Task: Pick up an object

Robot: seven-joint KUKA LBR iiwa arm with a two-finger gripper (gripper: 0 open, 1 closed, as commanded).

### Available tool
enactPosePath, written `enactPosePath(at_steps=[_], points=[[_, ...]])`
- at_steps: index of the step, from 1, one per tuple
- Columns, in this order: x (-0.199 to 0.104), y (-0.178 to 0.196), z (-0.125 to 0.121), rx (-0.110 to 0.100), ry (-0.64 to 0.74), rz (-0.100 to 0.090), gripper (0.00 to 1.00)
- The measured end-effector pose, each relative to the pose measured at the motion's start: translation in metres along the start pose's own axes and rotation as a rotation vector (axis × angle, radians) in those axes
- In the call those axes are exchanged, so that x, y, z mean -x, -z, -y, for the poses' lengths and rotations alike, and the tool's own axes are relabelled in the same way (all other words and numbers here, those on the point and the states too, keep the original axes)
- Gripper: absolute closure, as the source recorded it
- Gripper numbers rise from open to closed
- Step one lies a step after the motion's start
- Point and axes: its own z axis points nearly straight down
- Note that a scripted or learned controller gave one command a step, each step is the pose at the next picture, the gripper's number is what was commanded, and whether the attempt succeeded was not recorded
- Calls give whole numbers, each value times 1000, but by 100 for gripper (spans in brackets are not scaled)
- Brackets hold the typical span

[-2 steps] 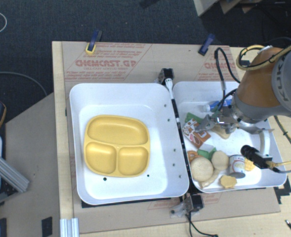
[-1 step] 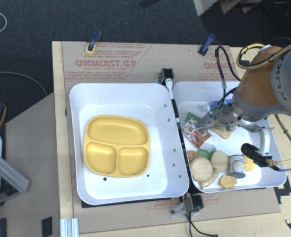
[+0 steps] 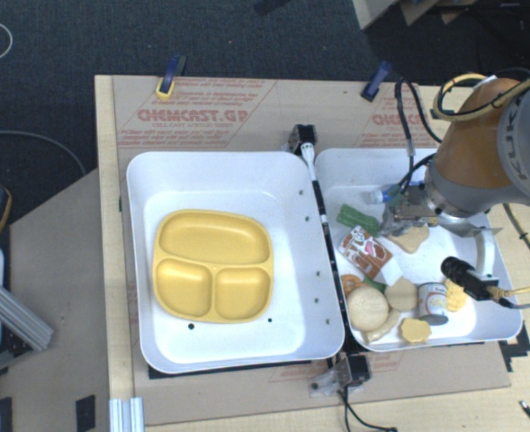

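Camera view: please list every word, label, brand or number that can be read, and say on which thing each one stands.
"CHEMCAST G.P": red print on the brown board behind the left bin; the smaller red lines under it are too blurred to read.
Red print on the same board behind the right bin: repeated but partly covered, not readable.
Red and white packet in the right bin: it has printing, too small to read.
Small can: label unreadable.

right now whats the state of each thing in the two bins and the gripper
yellow divided plate: flat in the left bin, right side up
gripper: down in the right bin, over the beige piece
green piece: lying flat
red and white packet: lying flat
small can: on its side
round bun: resting among the items
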Motion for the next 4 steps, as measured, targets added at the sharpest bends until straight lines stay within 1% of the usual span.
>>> enactPosePath(at_steps=[1, 2, 3, 4], points=[[-10, 51, -3, -24, 5, -2, 100], [-10, 105, -7, -22, 4, -1, 100], [-14, 115, 43, -33, 1, -4, 100], [-10, 107, 47, -33, 2, -3, 100]])
